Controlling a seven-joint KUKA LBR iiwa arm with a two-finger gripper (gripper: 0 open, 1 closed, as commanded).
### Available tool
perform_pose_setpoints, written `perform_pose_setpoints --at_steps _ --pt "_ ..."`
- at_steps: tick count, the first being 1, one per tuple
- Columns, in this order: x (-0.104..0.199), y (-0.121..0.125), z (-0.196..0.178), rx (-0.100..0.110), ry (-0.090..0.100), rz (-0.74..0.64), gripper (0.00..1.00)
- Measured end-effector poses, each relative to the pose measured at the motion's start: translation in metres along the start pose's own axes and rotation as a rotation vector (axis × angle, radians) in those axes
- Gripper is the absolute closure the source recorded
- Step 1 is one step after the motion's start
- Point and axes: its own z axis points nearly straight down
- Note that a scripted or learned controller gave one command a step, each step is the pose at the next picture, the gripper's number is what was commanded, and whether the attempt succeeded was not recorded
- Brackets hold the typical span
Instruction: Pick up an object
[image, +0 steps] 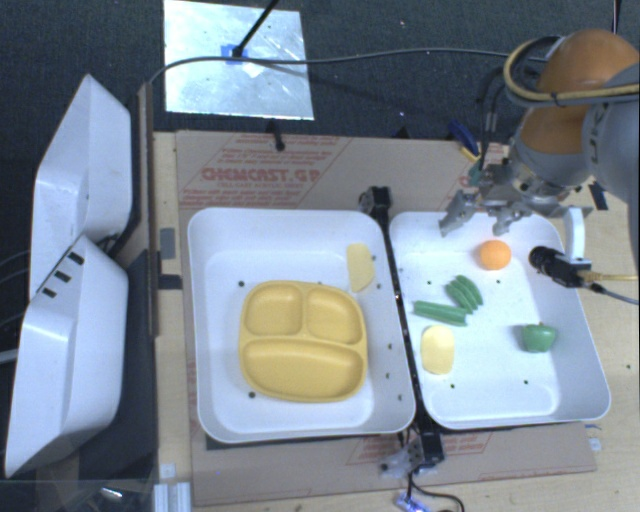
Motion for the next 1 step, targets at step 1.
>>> perform_pose_setpoints --at_steps 1 --pt "0.0357 -0.0018 -0.0671 -0.006 0.0 -0.003 0.0"
